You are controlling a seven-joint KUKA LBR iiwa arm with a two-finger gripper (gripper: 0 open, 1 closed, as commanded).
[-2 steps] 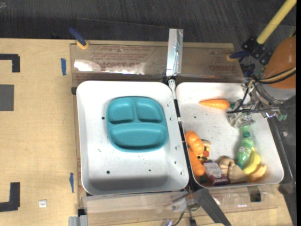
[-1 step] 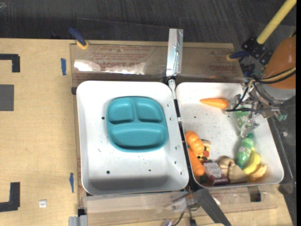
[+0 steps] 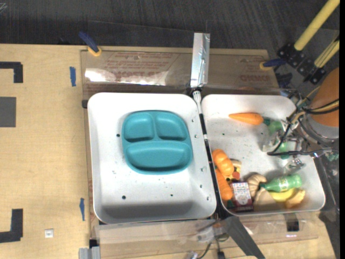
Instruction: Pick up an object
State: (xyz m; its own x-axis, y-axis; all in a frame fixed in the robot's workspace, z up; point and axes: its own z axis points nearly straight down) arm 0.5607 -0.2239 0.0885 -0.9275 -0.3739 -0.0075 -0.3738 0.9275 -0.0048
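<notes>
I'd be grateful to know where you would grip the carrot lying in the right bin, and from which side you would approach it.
Probably the thick middle of the carrot, from straight above, jaws across its width. It lies flat, alone on bare floor of the right bin.

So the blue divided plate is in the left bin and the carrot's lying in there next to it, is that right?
Not quite. The blue divided plate is in the left bin, but the carrot lies in the right bin, near its far edge, apart from the plate. The camera view shows this.
</notes>
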